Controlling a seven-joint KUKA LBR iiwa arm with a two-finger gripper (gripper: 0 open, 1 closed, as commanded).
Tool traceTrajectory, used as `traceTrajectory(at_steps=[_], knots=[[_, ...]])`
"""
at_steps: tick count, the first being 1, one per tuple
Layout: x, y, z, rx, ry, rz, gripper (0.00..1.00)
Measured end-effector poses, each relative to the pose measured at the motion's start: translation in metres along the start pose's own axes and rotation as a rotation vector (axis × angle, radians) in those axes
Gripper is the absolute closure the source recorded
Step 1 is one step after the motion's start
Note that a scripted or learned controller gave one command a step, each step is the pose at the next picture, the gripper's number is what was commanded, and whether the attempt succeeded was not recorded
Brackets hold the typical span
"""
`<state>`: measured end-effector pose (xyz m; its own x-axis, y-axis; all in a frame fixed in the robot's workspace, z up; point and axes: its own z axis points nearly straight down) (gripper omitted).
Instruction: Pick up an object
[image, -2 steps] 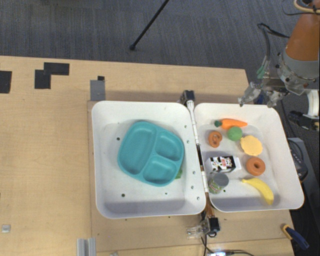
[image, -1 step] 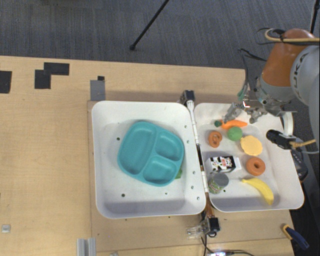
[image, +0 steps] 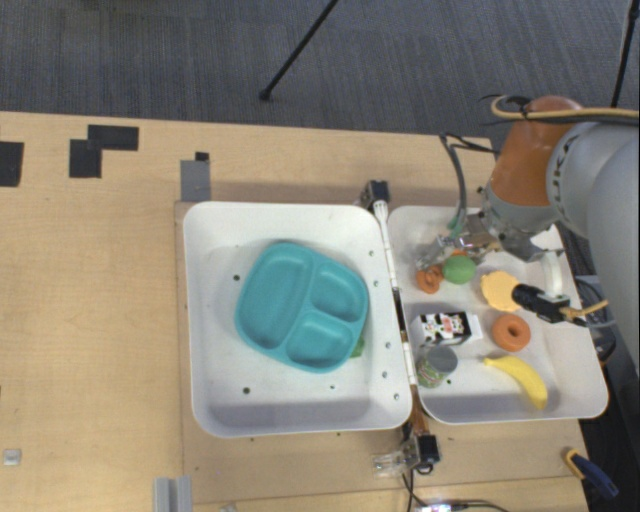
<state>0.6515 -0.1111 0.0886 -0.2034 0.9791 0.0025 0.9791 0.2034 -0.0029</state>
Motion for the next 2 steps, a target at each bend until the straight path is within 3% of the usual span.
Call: traceTrajectory(at_steps=[1,2], knots=[[0.0001,0.0025,-0.0115,-0.010,-0.004,-0.003,1.00],[0.0000,0.0030,-0.0118,-0.013,-0.005,-0.003,0.00]])
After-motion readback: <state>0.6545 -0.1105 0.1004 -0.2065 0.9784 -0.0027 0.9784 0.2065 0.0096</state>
